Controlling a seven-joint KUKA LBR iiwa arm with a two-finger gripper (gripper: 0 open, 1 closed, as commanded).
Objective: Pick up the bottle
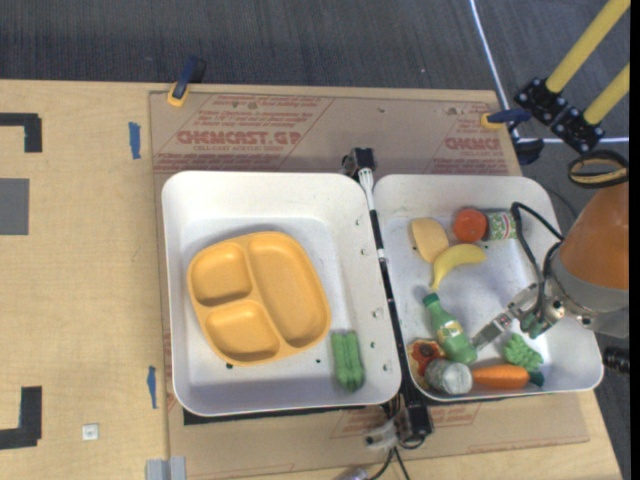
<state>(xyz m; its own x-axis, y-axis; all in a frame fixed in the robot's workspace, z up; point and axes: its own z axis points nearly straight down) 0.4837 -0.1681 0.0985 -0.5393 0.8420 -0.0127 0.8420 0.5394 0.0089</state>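
The bottle (449,330) is green with a pale cap and lies at a slant in the right bin (560,208), cap toward the far left, near the bin's front. My gripper (498,327) hangs low just to the right of the bottle's lower half, close to it, with nothing visibly held. The arm's orange band (603,240) rises behind it at the right edge.
Around the bottle lie a banana (457,261), a pale yellow piece (428,236), a red and green can (484,225), a carrot (498,375), a green toy (523,353) and a silver can (450,376). The left bin (200,203) holds a yellow divided plate (258,293) and a green pickle (347,358).
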